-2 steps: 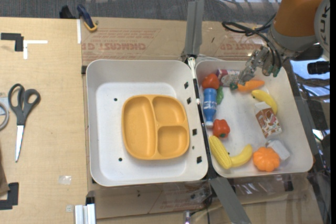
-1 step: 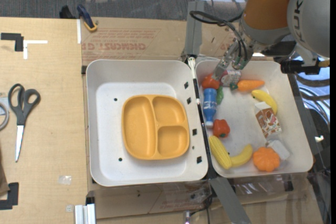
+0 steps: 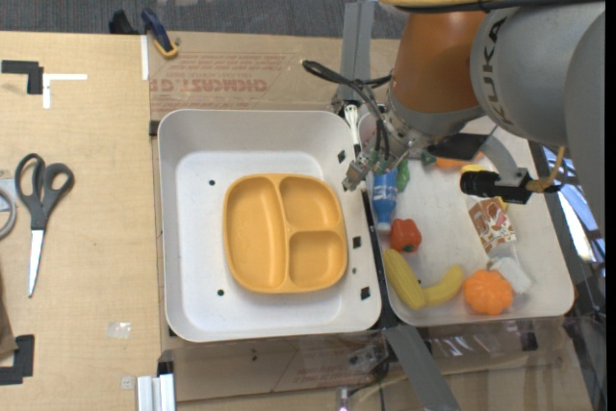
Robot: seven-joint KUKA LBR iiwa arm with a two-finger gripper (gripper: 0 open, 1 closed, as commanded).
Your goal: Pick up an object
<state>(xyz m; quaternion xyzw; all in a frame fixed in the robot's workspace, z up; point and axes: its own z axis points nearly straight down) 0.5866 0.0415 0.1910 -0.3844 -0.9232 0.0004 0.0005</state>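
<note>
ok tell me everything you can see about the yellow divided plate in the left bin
The yellow divided plastic plate lies flat, right side up, near the middle of the left white bin. It is a rounded rectangle with a raised rim and three compartments: one long one on its left side, two smaller ones stacked on its right. It looks smooth and matte, with nothing in its compartments. It touches only the bin floor; the gripper is off to its right.

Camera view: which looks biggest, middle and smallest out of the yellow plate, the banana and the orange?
1. The yellow plate, by far the biggest.
2. The banana.
3. The orange, smallest, though not much smaller than the banana.
</note>
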